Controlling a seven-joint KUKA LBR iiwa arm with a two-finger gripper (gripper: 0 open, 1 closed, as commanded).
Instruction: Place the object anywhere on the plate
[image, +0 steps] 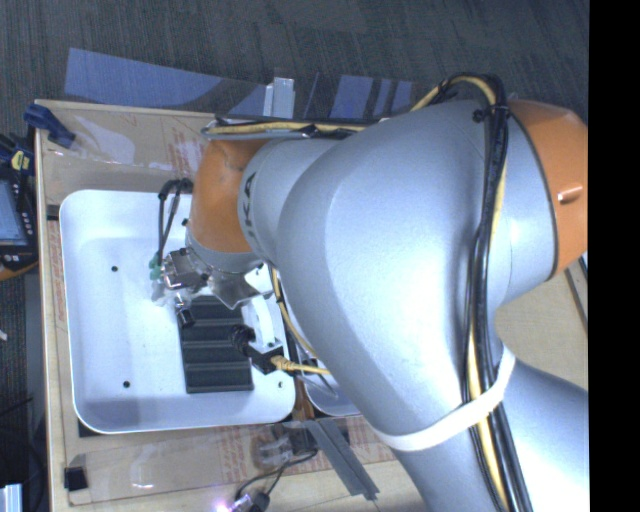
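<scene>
White left bin (100, 300) under the tool (215, 350); grip state unclear, task object unseen.

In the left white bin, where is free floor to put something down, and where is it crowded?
The left bin has bare floor along its left wall and in the upper-left and lower-left corners. The right part is crowded: the gripper hangs over it, and the grey arm covers the bin's right edge.
</scene>
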